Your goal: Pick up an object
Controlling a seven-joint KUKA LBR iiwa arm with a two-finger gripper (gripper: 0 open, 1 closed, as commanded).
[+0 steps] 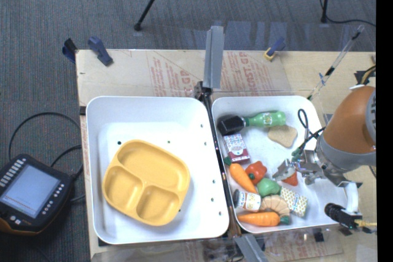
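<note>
The right bin (pixel 307 108) holds a heap of toy foods. Among them are a green bottle (pixel 263 119) with a black cap, a tan slice (pixel 283 135), a red-and-white packet (pixel 236 148), two carrots (pixel 242 177) (pixel 260 218), a red pepper (pixel 256 169), a green pepper (pixel 268 186), a small jar (pixel 247 199) and a patterned box (pixel 295 201). My gripper (pixel 296 170) hangs low over the bin's right half, just right of the peppers. A small red piece (pixel 291 180) lies right under it; whether it is touched is unclear.
In the left bin (pixel 98 126) lies a yellow divided tray (pixel 146 181). The grey arm with its orange band (pixel 351 126) comes in over the right bin's right wall. A black cable loop (pixel 303 118) lies near the tan slice. A grey post (pixel 214 58) stands behind the bins.
</note>
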